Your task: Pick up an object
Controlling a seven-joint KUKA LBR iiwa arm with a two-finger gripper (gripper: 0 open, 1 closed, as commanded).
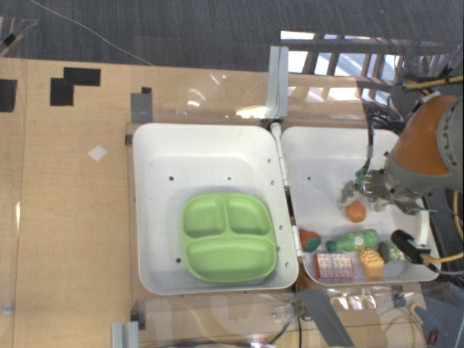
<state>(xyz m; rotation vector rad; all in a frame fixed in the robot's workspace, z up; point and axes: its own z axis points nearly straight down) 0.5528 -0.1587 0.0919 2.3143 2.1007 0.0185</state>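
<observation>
Your claw (359, 191) hangs just above the orange ball (355, 212), touching or nearly; grip state unreadable.

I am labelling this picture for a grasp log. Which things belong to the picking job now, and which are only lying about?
In the job:
gripper
orange ball, just below it, not held
right bin

Lying about:
green bottle
red piece
printed box
yellow block
green divided plate
left bin

The bench (65, 216) looks like pale smooth wood. Both bins (156, 194) are white matt plastic. The green tray (229, 236) is smooth plastic with slight gloss. The bracket (278, 82) is grey metal.
</observation>
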